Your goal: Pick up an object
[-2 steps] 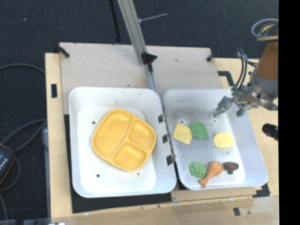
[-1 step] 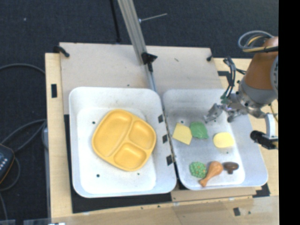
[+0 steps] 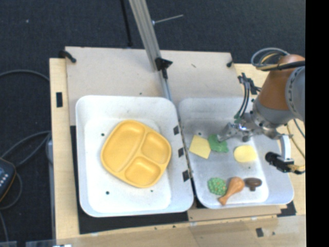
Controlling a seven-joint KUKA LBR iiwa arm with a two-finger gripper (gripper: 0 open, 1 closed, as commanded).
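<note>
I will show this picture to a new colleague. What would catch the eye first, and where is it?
The big yellow divided plate stands out first, lying in the left bin. Next come the small toy foods in the right bin: a yellow wedge, a green leaf, a chicken drumstick. The grey arm with its orange band leans in from the right above them.

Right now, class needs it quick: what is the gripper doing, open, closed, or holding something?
Gripper: cannot be told whether open or closed. It sits low in the right bin, at the green leaf piece; nothing visibly held.
</note>
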